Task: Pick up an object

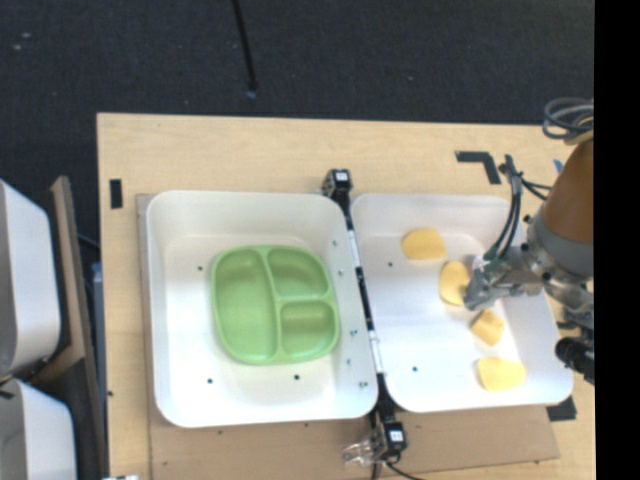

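The gripper (480,290) is hovering low among yellow pieces (455,282) in the right bin (420,388), its grip impossible to tell, so nothing is visibly being lifted yet.

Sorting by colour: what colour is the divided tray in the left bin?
Light green divided tray, seen in the camera view.

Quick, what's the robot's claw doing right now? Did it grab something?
Gripper: down in the right bin, right beside a yellow piece. Whether it is open, closed or holding that piece cannot be told.
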Controlling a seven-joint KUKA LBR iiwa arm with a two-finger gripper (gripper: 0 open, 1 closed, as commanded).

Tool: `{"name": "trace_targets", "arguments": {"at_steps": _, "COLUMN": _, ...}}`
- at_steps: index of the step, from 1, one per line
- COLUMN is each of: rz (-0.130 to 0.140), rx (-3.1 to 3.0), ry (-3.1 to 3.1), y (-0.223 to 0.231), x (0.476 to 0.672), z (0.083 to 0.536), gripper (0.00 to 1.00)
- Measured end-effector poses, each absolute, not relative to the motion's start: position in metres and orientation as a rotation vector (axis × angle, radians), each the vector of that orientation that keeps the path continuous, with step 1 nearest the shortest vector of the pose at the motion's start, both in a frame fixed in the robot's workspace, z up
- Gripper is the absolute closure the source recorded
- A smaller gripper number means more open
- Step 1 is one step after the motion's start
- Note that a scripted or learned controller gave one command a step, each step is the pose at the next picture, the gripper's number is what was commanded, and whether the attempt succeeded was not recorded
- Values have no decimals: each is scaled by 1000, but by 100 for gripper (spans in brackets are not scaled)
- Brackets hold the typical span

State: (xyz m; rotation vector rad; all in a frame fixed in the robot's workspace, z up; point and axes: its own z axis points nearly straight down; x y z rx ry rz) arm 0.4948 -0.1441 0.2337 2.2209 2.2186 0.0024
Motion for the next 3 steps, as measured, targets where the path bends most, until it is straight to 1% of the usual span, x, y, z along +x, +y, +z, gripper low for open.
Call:
{"name": "trace_targets", "arguments": {"at_steps": 1, "rz": -1, "rx": 2221, "ry": 2222, "y": -134, "x": 511, "z": 212, "gripper": 100}}
{"name": "trace_targets", "arguments": {"at_steps": 2, "rz": 2, "rx": 2221, "ry": 2219, "y": -135, "x": 511, "z": 223, "gripper": 100}}
{"name": "trace_targets", "arguments": {"at_steps": 3, "rz": -2, "rx": 2224, "ry": 2221, "y": -139, "x": 500, "z": 193, "gripper": 100}}
